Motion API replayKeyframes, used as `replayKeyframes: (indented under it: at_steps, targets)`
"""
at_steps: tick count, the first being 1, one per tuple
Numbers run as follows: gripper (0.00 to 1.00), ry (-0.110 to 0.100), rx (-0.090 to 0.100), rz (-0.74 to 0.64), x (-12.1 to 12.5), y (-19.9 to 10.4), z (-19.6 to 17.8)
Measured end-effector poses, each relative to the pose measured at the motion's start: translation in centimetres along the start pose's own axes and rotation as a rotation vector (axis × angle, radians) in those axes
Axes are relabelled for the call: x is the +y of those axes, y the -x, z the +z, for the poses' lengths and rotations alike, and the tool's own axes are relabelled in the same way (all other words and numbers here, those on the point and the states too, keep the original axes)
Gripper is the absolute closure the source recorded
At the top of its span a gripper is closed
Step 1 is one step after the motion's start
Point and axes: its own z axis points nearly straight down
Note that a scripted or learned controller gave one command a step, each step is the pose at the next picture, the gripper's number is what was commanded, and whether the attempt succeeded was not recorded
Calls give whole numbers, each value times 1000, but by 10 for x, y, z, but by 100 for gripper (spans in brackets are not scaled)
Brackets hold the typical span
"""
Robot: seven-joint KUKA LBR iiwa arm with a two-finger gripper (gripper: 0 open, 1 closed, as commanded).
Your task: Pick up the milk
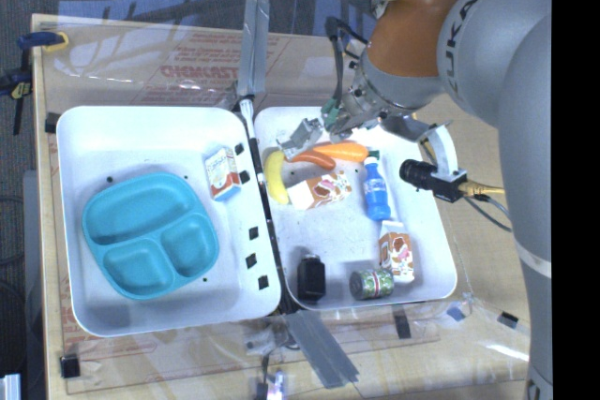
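Note:
A small white and red carton (221, 173), which looks like the milk, stands in the left bin (75, 145) near the divider. A second white carton with brown print (319, 190) lies flat in the right bin (427, 290), so I cannot tell which of the two is the milk. My gripper (298, 138) hangs open over the far left of the right bin, just above the banana (275, 178) and the left end of the carrot (328, 155). Nothing is between its fingers. It is up and to the left of the flat carton.
A blue divided plate (150, 234) fills the left bin's middle. The right bin also holds a blue bottle (376, 190), a brown and white bottle (397, 255), a green can (372, 283) and a black object (311, 277). The arm covers the right bin's far right corner.

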Motion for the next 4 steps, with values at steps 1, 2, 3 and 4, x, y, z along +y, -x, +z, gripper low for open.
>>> replayKeyframes:
  at_steps: [1,2,3,4]
  targets:
    - [0,-2,2,-7,-33,48,92]
    - [0,21,-11,-16,-26,86,144]
    - [0,33,-18,-25,-29,87,149]
    - [0,17,-8,67,-30,85,139]
